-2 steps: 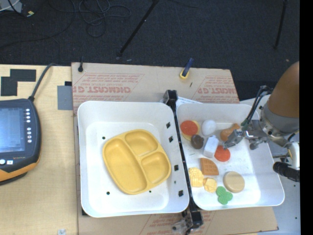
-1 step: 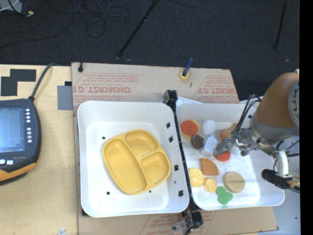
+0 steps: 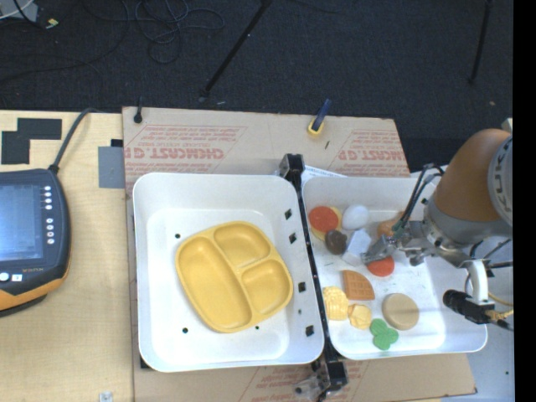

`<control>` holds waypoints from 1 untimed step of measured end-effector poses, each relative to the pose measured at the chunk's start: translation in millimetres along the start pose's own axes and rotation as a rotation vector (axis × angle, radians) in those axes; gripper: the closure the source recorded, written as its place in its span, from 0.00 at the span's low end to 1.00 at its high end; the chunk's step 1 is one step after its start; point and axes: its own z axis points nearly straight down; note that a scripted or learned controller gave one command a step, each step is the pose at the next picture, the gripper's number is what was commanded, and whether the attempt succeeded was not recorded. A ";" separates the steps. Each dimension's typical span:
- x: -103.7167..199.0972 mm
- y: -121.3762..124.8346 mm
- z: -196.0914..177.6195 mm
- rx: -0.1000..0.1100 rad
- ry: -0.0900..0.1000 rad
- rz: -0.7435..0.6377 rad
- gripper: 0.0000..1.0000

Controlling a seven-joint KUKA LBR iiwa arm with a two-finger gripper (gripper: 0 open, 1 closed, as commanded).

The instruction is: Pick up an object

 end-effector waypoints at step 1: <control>-1.4 -2.5 -4.4 0.009 0.003 0.005 1.00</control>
